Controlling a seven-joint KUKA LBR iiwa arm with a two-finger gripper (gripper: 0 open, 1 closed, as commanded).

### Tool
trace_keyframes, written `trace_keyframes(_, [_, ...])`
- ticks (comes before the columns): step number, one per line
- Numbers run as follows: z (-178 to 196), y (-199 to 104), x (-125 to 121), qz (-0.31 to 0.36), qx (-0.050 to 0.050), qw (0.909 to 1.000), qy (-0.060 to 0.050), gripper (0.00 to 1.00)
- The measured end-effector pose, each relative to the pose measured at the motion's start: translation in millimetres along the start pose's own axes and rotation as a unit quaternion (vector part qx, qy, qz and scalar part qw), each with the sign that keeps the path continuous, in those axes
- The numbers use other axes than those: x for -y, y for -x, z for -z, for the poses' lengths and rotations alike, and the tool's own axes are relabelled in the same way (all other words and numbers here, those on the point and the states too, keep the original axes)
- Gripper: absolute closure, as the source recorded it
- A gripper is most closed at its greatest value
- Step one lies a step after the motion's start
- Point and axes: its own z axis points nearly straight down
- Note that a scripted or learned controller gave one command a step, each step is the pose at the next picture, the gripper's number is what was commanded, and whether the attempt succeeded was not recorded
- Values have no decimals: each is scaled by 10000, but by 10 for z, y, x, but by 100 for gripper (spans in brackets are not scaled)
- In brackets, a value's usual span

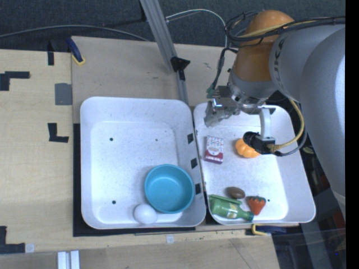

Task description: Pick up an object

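Camera view, arm: I see the grey arm with its orange band reaching in from the right, its wrist over the far end of the right bin.
Camera view, gripper: the two-finger metal gripper hangs over the far left corner of the shallow white right bin; I cannot tell from here whether it is spread or pressed together, and I see nothing between its tips.
Camera view, nearest thing: a small red and white printed packet lies flat in the right bin, just on the near side of the gripper and apart from it.
Camera view, right bin middle: an orange rounded plastic toy sits to the right of the packet, touching a black fitting on the arm's cable.
Camera view, right bin near edge: a green plastic bottle lies on its side along the near wall; a small brown oval piece rests just beyond it, and a red strawberry-like toy sits just to its right.
Camera view, left bin: the shallow white left bin holds a light blue round bowl, upright near its near right corner, with a white ball touching the bowl's near left side.
Camera view, desk: the pale wooden desk carries both bins side by side, with dark tape marks on its left part.
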Motion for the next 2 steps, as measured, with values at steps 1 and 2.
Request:
trace_keyframes(1, [-40,-558,112,4,-1,10000,0,100])
trace_keyframes(2, [84,-1178,171,14,-3,10000,14,100])
